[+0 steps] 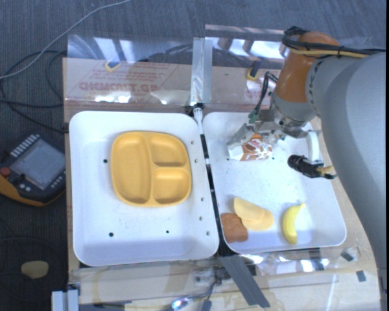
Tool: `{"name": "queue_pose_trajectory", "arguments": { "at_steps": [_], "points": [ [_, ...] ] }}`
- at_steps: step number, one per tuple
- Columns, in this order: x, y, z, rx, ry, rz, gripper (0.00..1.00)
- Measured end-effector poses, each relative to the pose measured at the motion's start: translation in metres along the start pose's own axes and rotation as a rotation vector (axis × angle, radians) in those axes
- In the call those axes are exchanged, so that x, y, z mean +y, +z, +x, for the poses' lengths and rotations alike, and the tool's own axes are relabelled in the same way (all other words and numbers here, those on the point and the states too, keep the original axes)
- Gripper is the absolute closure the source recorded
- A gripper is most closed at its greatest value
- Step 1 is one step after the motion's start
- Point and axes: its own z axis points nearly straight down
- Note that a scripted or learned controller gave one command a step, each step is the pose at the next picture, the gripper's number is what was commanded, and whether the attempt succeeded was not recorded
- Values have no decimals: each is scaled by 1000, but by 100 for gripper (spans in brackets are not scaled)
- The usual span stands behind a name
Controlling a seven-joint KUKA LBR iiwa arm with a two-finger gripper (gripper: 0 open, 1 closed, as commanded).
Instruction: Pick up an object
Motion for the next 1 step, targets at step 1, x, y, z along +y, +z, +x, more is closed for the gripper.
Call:
{"name": "queue_pose_trajectory", "arguments": {
  "at_steps": [1],
  "points": [
    [1, 1, -12, 21, -83, 11, 0]
  ]
}}
